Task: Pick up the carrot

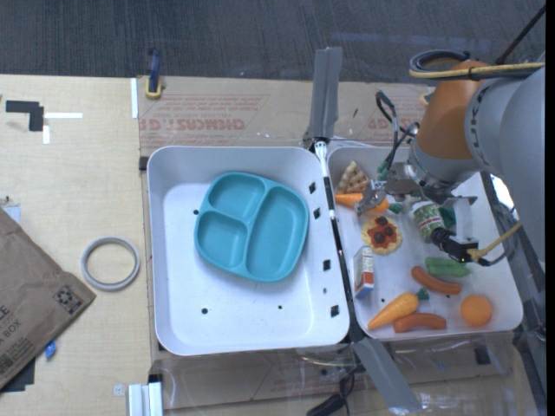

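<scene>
A large orange carrot (393, 309) with a green top lies near the front of the right bin (512, 284), pointing to the front left. A smaller orange carrot-like piece (348, 200) lies by the bin's left wall. My gripper (375, 201) is low in the back left part of the right bin, right beside that small orange piece and well behind the large carrot. The grey arm with its orange band (451, 120) comes in from the back right and hides part of the bin behind the gripper.
The right bin also holds a pizza slice (352, 178), a round pizza (382, 233), a can (427, 219), a green vegetable (447, 267), two sausages (436, 282), an orange (476, 309) and a small box (366, 271). A teal divided plate (252, 226) sits in the left bin.
</scene>
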`<state>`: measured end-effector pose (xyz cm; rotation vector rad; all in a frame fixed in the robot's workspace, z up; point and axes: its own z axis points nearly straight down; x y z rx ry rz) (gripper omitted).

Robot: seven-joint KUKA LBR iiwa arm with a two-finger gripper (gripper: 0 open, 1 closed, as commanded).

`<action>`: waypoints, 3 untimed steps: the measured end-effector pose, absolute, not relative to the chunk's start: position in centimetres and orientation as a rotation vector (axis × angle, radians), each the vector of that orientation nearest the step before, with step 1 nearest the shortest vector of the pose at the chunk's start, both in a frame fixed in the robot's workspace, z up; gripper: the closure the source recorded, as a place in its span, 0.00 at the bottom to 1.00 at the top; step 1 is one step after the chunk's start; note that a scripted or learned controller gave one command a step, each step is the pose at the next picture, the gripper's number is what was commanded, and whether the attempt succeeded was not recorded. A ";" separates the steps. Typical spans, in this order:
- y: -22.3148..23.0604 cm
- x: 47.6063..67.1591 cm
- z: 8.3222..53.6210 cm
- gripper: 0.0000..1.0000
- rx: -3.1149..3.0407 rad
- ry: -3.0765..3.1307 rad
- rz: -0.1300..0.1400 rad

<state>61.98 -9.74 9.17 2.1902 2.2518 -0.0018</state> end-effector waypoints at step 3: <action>-11.6 59.4 12.7 0.00 1.862 2.530 -0.001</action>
